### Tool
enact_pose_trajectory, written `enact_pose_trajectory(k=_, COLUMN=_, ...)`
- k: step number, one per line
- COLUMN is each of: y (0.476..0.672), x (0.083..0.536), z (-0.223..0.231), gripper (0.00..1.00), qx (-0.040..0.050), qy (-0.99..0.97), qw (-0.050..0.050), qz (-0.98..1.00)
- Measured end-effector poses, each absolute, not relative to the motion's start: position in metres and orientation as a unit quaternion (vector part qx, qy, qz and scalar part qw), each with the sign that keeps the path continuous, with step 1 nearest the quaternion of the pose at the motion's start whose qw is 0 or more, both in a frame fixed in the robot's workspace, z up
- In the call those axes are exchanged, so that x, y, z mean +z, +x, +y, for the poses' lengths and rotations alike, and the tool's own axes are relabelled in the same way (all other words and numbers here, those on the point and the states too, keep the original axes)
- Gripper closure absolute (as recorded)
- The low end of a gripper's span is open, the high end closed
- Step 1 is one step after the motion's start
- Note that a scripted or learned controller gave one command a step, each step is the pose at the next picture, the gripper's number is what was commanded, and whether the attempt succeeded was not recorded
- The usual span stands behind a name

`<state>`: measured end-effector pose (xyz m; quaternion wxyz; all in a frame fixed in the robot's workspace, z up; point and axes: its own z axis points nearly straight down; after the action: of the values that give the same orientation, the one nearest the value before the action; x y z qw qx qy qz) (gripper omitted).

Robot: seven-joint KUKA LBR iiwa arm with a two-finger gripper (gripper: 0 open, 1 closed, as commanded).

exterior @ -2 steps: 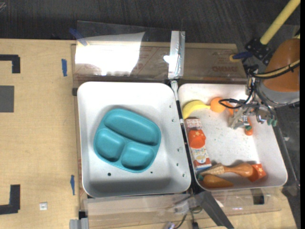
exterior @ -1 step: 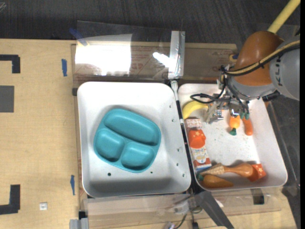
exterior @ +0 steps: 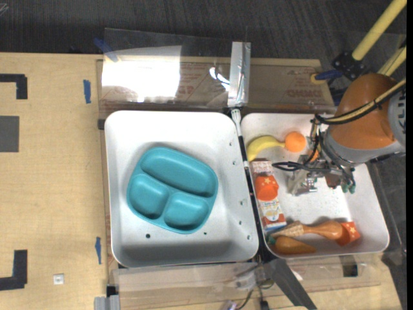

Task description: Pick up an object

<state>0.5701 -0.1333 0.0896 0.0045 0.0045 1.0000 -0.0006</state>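
My gripper (exterior: pixel 308 183) hangs low over the middle of the right bin (exterior: pixel 368 212), reaching in from the right under the orange wrist band. Just left of it lies a white packet with an orange cap-like top (exterior: pixel 266 192). A yellow banana (exterior: pixel 261 146) and a small orange ball (exterior: pixel 295 141) rest at the bin's far left corner. Along the near wall lies a brown and orange bottle-shaped object (exterior: pixel 316 232). Nothing visibly sits between the fingers.
The left bin (exterior: pixel 122 141) holds a teal three-compartment plate (exterior: pixel 171 189). A clear plastic panel with a taped strip (exterior: pixel 239 73) stands behind the bins. Yellow poles (exterior: pixel 381 21) rise at the back right. Cardboard covers the bench on the left.
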Motion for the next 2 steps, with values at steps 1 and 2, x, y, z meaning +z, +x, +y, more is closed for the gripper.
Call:
enact_pose_trajectory(k=1, y=0.668, x=0.089, z=-0.104, gripper=0.00, qx=0.0005, qy=0.160, qw=0.004, qz=0.987)
enact_pose_trajectory(k=2, y=0.591, x=0.090, z=-0.093, gripper=0.00, qx=-0.0010, qy=0.123, qw=0.005, qz=0.992)
